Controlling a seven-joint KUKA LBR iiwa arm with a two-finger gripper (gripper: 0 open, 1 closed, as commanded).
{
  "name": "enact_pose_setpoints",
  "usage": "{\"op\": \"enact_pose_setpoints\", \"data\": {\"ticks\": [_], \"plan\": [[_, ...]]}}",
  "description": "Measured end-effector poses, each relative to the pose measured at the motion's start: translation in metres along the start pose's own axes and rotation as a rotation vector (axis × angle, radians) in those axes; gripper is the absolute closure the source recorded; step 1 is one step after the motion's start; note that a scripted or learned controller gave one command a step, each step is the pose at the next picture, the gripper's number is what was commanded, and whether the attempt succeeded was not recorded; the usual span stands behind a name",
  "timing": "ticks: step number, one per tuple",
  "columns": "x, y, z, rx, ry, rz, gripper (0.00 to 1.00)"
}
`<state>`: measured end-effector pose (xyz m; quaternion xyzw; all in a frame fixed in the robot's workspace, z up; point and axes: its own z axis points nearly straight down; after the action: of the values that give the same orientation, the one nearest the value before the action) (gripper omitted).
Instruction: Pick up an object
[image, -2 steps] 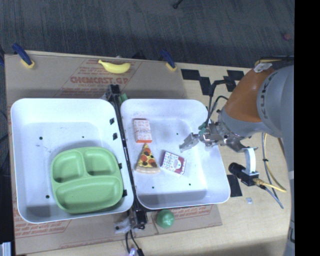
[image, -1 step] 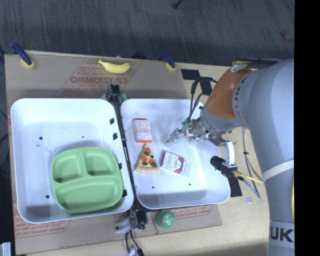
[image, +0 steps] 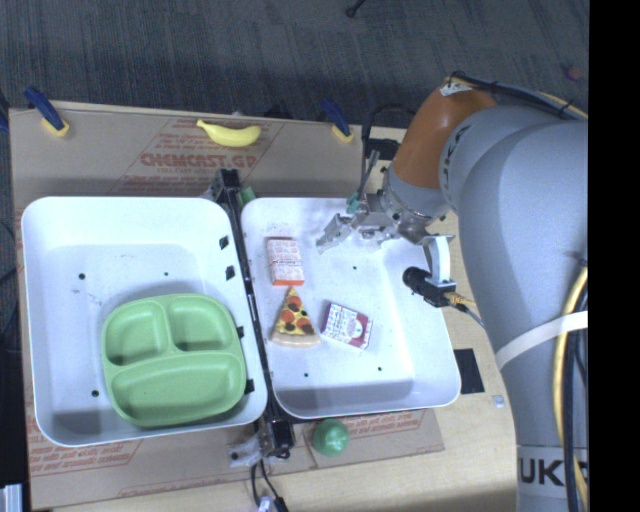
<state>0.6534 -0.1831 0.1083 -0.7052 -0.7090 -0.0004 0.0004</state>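
The right bin (image: 400, 360) holds three objects. A red-and-white carton (image: 284, 260) lies near its left wall. Below it lies a toy pizza slice (image: 294, 318), and a small red-and-white packet (image: 346, 326) rests just right of the slice. My gripper (image: 345, 228) hangs over the far part of the right bin, up and to the right of the carton and apart from all three objects. Nothing is seen held in it. The grey arm with its orange band (image: 440, 130) comes in from the right.
The left bin (image: 60, 250) carries a green divided plate (image: 175, 358). A yellow toy banana (image: 230, 131) lies on the cardboard behind the bins. A green ball (image: 330, 436) sits in front of the right bin. Blue clamps (image: 47, 110) grip the far edge.
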Motion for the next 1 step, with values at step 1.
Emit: {"op": "enact_pose_setpoints", "data": {"ticks": [1], "plan": [[0.0002,0.0003,-0.0104,0.001,0.000,-0.005,1.00]]}}
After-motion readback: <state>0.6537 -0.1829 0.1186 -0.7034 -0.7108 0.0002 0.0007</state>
